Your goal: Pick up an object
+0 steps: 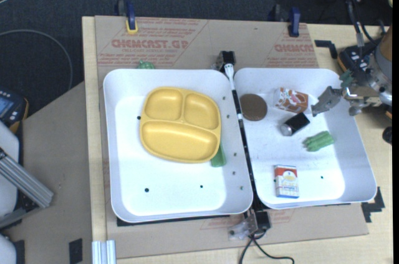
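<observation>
Evidently poised to descend: grey two-finger gripper (338,102), jaws spread and holding nothing, hangs above right white bin (355,150), near small black block (295,123).

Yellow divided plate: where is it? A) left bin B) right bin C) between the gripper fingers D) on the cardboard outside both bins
A: the yellow divided plate lies flat in the left bin, while the gripper is over the right bin, near its far right rim.
</observation>
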`<act>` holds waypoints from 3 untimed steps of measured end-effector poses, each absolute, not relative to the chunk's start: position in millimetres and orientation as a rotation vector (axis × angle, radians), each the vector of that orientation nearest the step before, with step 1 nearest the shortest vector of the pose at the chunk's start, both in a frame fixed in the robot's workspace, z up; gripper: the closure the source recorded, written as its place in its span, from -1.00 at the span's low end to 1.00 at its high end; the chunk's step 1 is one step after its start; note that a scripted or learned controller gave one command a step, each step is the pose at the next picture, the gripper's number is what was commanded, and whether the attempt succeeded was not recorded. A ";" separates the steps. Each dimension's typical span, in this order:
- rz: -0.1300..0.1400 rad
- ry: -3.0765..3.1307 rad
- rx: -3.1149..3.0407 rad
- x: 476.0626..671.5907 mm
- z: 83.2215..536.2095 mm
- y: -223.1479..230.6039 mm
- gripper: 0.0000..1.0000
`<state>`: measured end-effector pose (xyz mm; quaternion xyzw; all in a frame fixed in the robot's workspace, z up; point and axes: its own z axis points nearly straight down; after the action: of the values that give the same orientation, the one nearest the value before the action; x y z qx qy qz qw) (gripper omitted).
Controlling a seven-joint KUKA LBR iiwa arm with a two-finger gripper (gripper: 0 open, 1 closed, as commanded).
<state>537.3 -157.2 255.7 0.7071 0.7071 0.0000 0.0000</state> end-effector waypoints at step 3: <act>-0.002 2.234 2.217 488.5 273.3 15.2 1.00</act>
<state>488.5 15.2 273.3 0.7044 0.7098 -0.0006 -0.0025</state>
